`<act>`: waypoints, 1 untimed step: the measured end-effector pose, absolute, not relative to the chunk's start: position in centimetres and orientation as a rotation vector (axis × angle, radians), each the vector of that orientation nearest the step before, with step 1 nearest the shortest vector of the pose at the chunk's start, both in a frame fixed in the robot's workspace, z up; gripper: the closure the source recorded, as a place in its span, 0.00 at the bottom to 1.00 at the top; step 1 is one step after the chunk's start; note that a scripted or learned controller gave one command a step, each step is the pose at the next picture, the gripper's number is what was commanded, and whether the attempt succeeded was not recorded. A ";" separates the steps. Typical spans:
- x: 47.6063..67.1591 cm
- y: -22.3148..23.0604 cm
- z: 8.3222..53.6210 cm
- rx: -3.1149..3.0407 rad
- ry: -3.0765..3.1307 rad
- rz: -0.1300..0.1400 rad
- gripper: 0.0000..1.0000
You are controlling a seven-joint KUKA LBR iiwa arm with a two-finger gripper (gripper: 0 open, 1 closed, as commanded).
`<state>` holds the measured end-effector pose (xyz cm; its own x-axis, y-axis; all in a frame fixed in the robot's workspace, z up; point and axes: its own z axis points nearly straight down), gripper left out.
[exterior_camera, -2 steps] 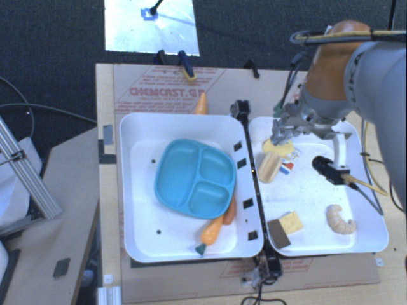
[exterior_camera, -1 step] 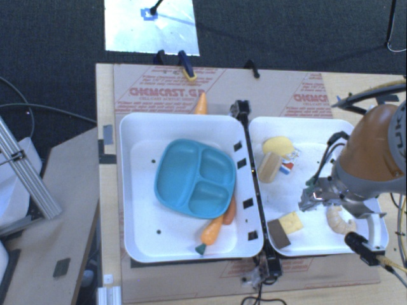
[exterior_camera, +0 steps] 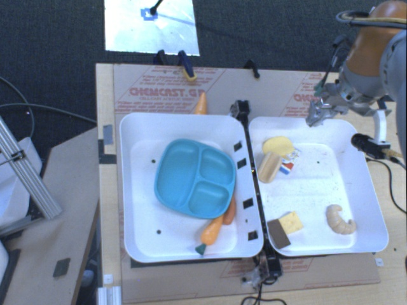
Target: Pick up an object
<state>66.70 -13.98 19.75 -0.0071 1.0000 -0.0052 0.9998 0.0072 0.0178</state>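
Since no object is seen between the fingers, the task is judged to be at its start, with the whole pick left to do. Candidates are spread over the right bin (exterior_camera: 367, 189): a yellow mushroom-shaped toy (exterior_camera: 277, 146) lies at the far left of it, touching a tan cylinder (exterior_camera: 269, 166), with a small red and blue piece (exterior_camera: 287, 168) just beside that. A croissant (exterior_camera: 339, 219) lies near the near right corner, and a cheese wedge (exterior_camera: 292, 222) sits next to a brown block (exterior_camera: 278, 233) at the near left edge.

The gripper (exterior_camera: 318, 114) is seen above the far rim of the right bin, well apart from every one of these things, and nothing is held by it. Whether it is released or clenched cannot be told at this size and angle.

A blue tray (exterior_camera: 194, 178) is laid in the left bin (exterior_camera: 137, 170), with a carrot (exterior_camera: 215, 229) partly tucked under its near edge. Another orange piece (exterior_camera: 200, 103) is seen beyond the left bin's far rim. A descent, a closure and a lift are all judged to remain.
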 end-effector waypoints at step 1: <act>57.4 -14.8 13.7 2.230 2.224 -0.009 1.00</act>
